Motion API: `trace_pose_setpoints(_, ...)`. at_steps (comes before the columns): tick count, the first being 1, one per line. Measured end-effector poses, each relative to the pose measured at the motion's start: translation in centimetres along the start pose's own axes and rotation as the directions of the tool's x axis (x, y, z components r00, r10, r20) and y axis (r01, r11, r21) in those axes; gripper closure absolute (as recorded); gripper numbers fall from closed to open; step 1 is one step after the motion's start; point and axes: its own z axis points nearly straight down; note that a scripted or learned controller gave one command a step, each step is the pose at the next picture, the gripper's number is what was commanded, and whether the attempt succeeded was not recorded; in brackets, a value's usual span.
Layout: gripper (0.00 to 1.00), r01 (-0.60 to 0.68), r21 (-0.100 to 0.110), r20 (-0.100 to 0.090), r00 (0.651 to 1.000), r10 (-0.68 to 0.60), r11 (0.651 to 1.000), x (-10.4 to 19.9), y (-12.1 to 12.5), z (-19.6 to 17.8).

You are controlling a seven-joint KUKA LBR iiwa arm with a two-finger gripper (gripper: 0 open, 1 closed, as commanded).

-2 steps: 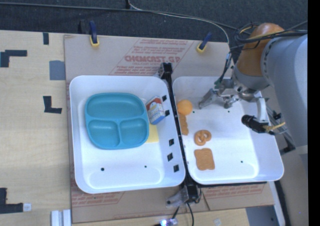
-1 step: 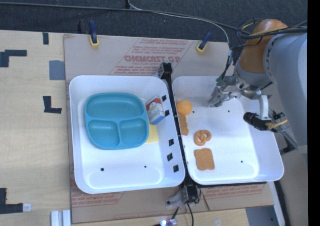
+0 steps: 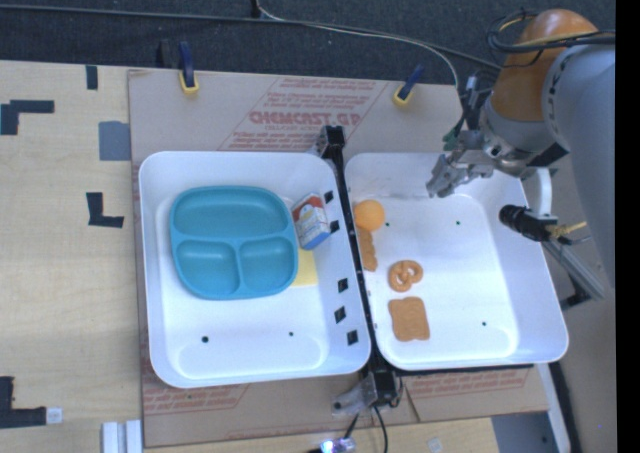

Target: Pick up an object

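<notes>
My gripper (image 3: 443, 183) hangs over the far edge of the right bin (image 3: 520, 331), with the grey arm and its orange band reaching in from the upper right. Nothing shows between its fingers. In that bin lie an orange ball (image 3: 369, 215) near the divider, a pretzel-shaped piece (image 3: 405, 274) and a flat tan square (image 3: 409, 319); an orange strip (image 3: 368, 253) lies along the left wall. The gripper stands apart from all of them, up and to the right of the ball.
The left bin (image 3: 240, 361) bears a blue divided plate (image 3: 232, 241), a small carton (image 3: 312, 220) and a yellow piece (image 3: 307, 270) at the plate's right edge. A black clip strip runs between the bins. Cables cross the dark floor behind the bench.
</notes>
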Motion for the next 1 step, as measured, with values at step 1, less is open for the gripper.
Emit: trace_pose_setpoints(1,1.00,0.000,-0.001,0.000,1.000,0.000,1.000,0.22,0.14,-4.27)
